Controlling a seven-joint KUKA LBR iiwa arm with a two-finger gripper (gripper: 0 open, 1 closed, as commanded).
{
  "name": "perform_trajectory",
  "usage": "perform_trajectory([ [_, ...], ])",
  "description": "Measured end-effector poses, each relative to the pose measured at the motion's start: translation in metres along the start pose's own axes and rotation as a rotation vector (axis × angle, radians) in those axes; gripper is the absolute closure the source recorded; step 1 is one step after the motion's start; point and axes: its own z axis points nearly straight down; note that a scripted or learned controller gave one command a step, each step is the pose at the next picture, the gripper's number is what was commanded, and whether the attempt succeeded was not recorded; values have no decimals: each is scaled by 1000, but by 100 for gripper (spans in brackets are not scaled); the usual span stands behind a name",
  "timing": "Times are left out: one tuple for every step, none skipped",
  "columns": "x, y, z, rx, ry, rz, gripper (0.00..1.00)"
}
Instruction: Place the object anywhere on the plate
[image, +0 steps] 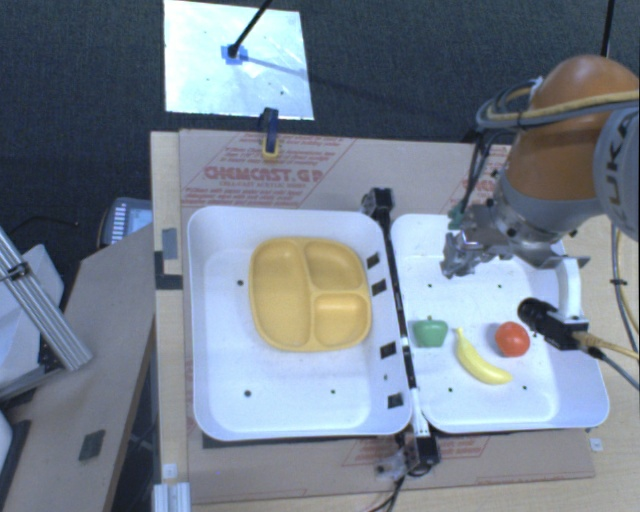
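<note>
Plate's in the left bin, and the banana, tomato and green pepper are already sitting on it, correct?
Not quite. The camera view shows the yellow plate in the left bin, but the banana, tomato and green pepper lie in the right bin, not on the plate.

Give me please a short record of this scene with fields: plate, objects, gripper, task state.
plate: yellow plastic plate with three compartments, in the left white bin, nothing on it
objects: green toy pepper, yellow toy banana and red toy tomato, all in the right white bin
gripper: two-finger gripper over the right bin's far part, apart from the three toys
task state: no object on the plate yet
</note>
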Motion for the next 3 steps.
perform_trajectory([
  [54,-3,22,1,0,0,100],
  [108,-1,24,0,1,-1,100],
  [160,-10,27,0,0,0,100],
])
